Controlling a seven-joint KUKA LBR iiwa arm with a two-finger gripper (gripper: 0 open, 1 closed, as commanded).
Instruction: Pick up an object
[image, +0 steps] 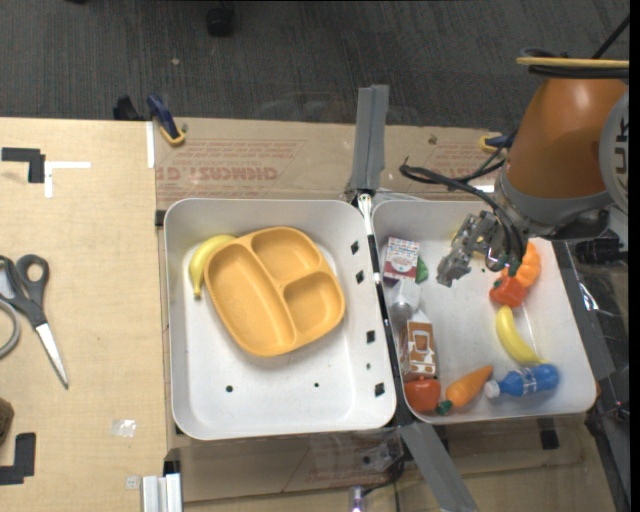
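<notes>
Nearest the lens, along the right bin's (560, 405) six o'clock wall, sit a red tomato (422, 394), an orange carrot (468, 386) and a blue toy bottle (528, 381), side by side from seven toward five o'clock. Above the tomato a small brown carton (418, 345) lies lengthwise, and a clear bottle (402, 301) lies at nine o'clock with a red-and-white carton (401, 257) beyond it at ten o'clock. A yellow banana (515, 335) rests at four o'clock, near an orange-and-red toy (516, 279) at two o'clock.

From one o'clock the grey and orange arm (568, 140) reaches in, its gripper (462, 260) hanging over the bin's upper middle, just beside the orange-and-red toy. Nothing is seen between its fingers; whether they are spread or closed cannot be told.

Across the divider, the left bin (200, 400) holds a yellow divided plate (272, 290) with a second banana (204, 260) touching its ten o'clock edge. Scissors (35, 310) lie on the bench at nine o'clock.
</notes>
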